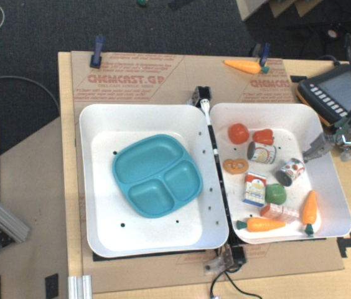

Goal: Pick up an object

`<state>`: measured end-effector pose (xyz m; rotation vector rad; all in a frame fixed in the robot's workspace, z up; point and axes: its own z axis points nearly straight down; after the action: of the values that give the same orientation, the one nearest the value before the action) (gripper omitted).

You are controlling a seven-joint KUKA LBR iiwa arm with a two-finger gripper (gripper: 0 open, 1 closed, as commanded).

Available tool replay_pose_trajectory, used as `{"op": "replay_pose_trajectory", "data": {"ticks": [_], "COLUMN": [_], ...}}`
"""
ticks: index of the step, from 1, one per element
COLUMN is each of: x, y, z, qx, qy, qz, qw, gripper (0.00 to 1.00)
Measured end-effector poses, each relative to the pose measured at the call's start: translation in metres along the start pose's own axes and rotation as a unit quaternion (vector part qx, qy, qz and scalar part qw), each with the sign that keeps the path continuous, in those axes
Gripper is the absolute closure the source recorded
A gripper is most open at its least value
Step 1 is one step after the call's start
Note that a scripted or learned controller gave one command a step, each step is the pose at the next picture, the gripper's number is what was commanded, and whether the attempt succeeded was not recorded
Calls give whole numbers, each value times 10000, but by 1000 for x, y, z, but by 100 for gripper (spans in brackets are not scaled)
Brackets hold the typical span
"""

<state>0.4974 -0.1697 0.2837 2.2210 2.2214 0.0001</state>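
The right bin (331, 185) holds several small toys: a red tomato (238, 132), a red pepper (263, 136), a small can (261, 154), a pretzel (235, 165), a dark can (289, 172), a little carton (254, 189), a green fruit (276, 194) and two carrots (310, 207) (266, 225). My gripper (322, 145) is a grey shape at the right bin's right rim, beside the dark can but apart from it. Nothing is seen held in it.
The left bin (94, 185) carries a teal divided plate (157, 175). A third carrot (244, 66) lies on the cardboard behind the right bin, near a blue clamp (264, 53). A black pendant (331, 95) sits at the bench's back right.
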Motion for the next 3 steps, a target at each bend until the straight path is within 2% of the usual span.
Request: {"op": "replay_pose_trajectory", "data": {"ticks": [1,2,3], "x": [10,68,64], "y": [-20,-19,-18], "z": [94,152,138], "qx": [53,39,-13], "qy": [21,25,-4], "qz": [5,-24,8], "qw": [10000,10000,10000], "gripper": [0,0,100]}}
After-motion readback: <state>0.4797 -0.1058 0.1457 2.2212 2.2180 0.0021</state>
